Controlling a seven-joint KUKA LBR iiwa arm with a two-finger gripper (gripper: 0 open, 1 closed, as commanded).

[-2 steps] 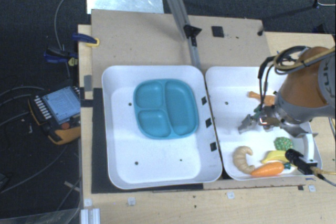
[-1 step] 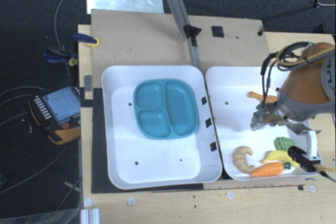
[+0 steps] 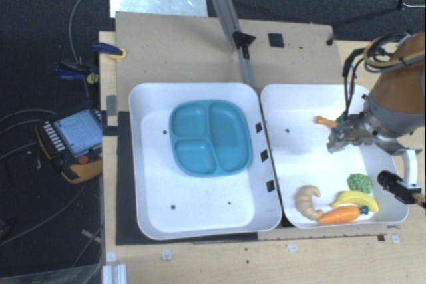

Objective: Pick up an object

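Two white bins (image 3: 200, 226) fill mid-frame; the left one holds a blue plate (image 3: 210, 137). At right, the gripper (image 3: 341, 136) hangs low beside a small orange piece (image 3: 324, 121); how it is set I cannot tell. Lower right lie croissant (image 3: 308, 201), banana (image 3: 356, 199), carrot (image 3: 339, 214), broccoli (image 3: 359, 181): probably light, stiff, slick; take the carrot mid-body.
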